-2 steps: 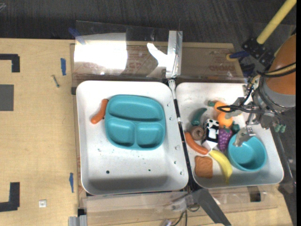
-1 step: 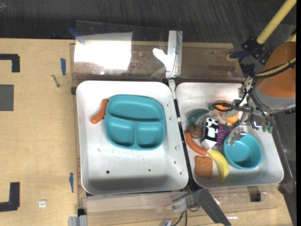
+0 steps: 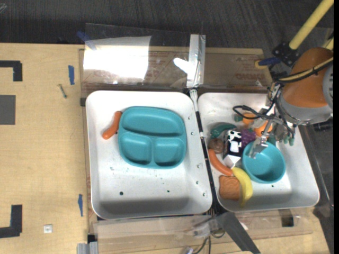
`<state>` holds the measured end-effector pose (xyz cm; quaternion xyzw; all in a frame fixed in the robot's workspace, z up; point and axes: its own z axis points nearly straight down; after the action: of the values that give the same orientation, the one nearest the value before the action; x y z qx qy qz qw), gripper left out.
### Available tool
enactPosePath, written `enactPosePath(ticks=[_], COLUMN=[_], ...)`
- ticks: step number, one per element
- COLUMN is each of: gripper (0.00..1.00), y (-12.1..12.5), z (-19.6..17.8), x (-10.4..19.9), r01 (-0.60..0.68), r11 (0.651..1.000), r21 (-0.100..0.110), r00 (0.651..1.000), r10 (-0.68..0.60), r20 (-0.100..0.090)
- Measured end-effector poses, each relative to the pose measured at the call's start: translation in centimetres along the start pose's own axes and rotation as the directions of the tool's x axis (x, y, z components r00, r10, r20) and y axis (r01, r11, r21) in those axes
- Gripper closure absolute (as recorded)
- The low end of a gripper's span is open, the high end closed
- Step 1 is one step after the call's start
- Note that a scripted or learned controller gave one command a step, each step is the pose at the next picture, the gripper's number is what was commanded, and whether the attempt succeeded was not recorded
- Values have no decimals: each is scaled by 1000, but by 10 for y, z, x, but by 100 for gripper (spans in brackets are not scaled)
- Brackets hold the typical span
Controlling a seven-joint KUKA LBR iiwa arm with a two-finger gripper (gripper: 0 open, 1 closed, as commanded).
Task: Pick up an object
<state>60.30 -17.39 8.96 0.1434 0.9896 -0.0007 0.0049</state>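
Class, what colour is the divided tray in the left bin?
Teal blue: the divided tray, seen clearly in the camera view.

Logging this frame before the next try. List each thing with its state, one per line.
Teal tray: upright, in left bin.
Orange sausage: lying beside the tray.
Teal bowl: upright, in right bin.
Banana: lying beside the bowl.
Gripper: above the bowl's rim.

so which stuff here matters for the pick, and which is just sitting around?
In play:
- tool, low in the right bin, over the teal bowl's rim
- teal bowl
- banana
- black-and-white toy
- orange carrot-like piece

Lying about:
- left bin
- teal divided plate
- orange sausage-like piece beside that plate
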Motion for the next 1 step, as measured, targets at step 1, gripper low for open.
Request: enactPosePath(ticks=[1], gripper=[100], y=[1], z=[-17], x=[-4], r01=[3], r11=[1000], r21=[1], r00=[1000], r10=[-3], r20=[14])
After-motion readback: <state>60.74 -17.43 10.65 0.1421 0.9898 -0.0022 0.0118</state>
